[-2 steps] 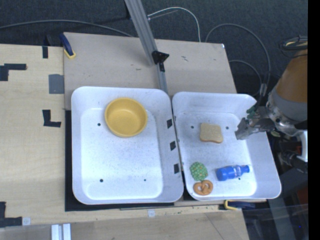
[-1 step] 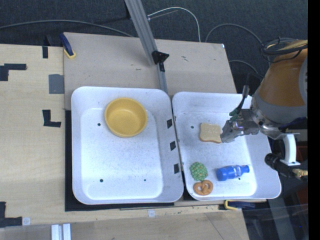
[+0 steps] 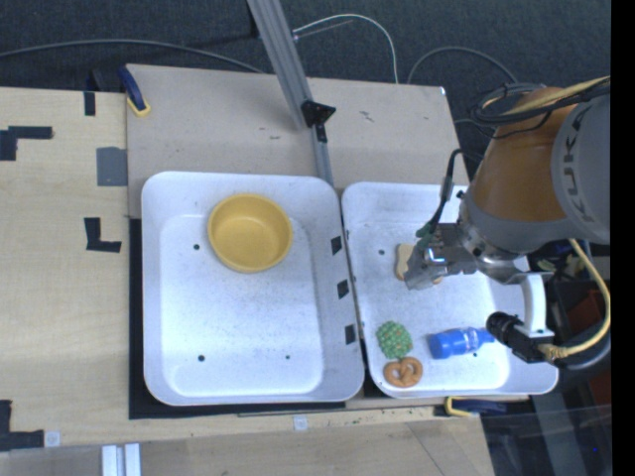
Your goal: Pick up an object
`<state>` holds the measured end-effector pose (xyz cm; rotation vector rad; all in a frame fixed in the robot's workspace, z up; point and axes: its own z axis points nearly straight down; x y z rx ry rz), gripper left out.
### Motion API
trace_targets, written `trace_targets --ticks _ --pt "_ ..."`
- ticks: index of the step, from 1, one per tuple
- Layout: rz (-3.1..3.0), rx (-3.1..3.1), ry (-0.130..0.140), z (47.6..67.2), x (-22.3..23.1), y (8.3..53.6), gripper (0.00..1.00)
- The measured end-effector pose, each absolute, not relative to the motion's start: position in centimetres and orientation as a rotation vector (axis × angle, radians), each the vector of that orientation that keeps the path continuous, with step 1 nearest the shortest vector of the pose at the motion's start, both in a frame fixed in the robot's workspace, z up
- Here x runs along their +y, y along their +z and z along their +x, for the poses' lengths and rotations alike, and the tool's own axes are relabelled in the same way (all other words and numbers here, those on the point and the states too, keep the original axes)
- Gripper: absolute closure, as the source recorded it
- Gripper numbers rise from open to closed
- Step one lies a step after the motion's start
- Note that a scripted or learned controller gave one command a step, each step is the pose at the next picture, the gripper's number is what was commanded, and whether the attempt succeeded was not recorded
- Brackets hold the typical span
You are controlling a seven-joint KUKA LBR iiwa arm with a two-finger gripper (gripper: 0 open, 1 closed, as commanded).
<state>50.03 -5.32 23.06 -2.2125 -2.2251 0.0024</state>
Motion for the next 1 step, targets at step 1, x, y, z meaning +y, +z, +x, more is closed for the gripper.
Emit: trace_targets --ticks 1 --pt "-2.210 -2.229 0.000 49.66 0.64 23.63 1.00"
